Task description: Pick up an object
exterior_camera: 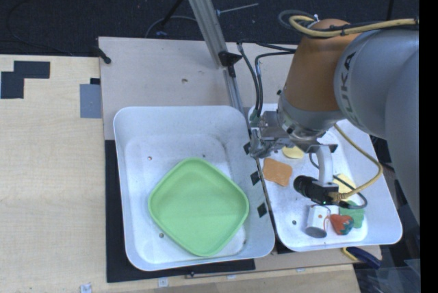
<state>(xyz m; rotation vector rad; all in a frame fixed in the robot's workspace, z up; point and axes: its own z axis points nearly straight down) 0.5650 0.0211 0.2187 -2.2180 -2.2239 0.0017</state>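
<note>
1. Nearest the camera, in the right bin [380, 224], a small white cylinder [315, 222] is found close to the front wall. A red-and-green object [344, 223] lies just beside it, on its right.

2. The left bin [159, 126] is occupied in its near half by a green plate [198, 207]. The plate is square with rounded corners, lies flat, and is turned so that one corner points to the front wall.

3. Further back in the right bin, an orange flat piece [277, 172] lies close to the wall shared with the left bin. A pale yellow piece [293, 153] is seen just behind it, partly covered by the wrist.

4. The gripper [254, 146] is positioned low over the adjoining walls of the two bins, just behind and to the left of the orange flat piece. Its degree of opening cannot be determined from this view, nor can it be determined whether anything is held. All the listed objects are seen resting in the bins.

5. The arm [342, 79], with its orange band, enters from the right and covers the rear of the right bin.

6. Furthest away, an aluminium profile [205, 11] rises at a slant from the bench [157, 72] behind the bins.
</note>
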